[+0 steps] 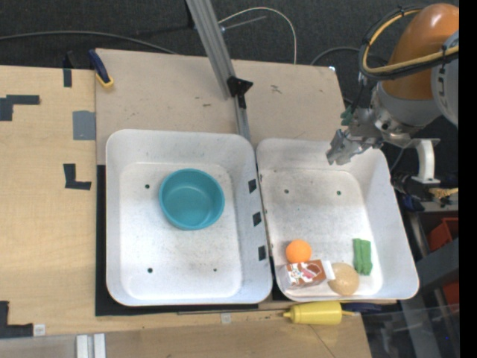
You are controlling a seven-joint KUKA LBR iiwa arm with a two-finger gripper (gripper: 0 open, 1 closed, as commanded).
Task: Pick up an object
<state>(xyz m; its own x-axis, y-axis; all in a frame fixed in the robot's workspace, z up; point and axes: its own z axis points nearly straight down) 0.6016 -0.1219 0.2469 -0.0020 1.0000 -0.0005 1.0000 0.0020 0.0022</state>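
Orange ball (298, 250), red packet (305, 273), beige lump (343, 280), perhaps food, cluster near green piece (362, 256).

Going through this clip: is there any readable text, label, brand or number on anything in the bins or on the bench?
None can be read.
Small red and white packet in the right white bin: printed markings, too small and blurred to read.
Yellow bottle at the bench's front edge: no legible label.
Teal round bowl: plain.

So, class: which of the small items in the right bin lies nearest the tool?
The green item; it lies nearer the tool than the others.
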